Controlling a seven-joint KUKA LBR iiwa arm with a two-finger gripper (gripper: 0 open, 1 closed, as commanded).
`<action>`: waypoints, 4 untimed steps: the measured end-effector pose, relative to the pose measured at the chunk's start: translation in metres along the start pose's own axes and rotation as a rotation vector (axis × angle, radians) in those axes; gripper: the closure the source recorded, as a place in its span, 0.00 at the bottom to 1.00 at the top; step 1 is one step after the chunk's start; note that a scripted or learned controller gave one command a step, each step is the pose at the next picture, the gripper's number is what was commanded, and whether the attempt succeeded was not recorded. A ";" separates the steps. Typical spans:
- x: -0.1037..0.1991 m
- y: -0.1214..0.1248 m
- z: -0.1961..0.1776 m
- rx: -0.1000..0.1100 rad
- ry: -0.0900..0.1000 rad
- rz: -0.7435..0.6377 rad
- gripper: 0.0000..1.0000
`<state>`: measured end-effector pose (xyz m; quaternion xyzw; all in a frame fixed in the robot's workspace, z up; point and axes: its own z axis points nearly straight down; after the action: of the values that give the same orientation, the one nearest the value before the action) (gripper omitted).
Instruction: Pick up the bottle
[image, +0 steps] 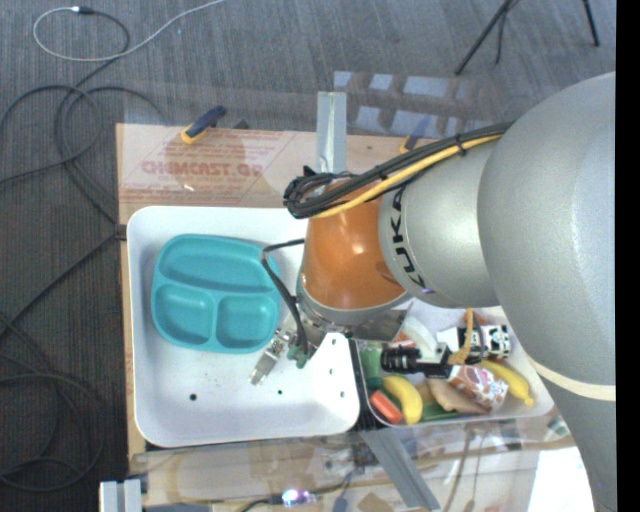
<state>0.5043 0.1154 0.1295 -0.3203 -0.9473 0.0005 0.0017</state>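
Right bin (545, 400): dark bottle (415, 358) lies on its side among banana (402, 393) and other clutter. Left bin (230, 415): end effector (281, 352) hovers just beside teal divided tray (213, 293), fingers slightly parted, gripping nothing. Orange-banded arm (350, 255) above.

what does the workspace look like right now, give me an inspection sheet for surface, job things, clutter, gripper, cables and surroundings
surface: left bin and right bin side by side on a bench.
job's things: a dark bottle appears to lie among the items in the right bin; identity uncertain.
clutter: teal divided tray in the left bin; banana, orange piece and other toy food in the right bin.
grippers: gripper low over the left bin beside the tray, nothing seen between its fingers.
cables: black and yellow cables along the arm; loose cords on the floor.
surroundings: grey carpet, cardboard sheet under the bins.
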 end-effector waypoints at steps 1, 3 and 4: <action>0.019 0.035 0.018 0.020 -0.014 0.058 0.00; -0.018 0.095 -0.099 0.000 -0.005 0.252 1.00; -0.018 0.095 -0.099 0.001 -0.006 0.253 0.00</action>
<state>0.5769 0.1801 0.2282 -0.4370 -0.8994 0.0020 -0.0009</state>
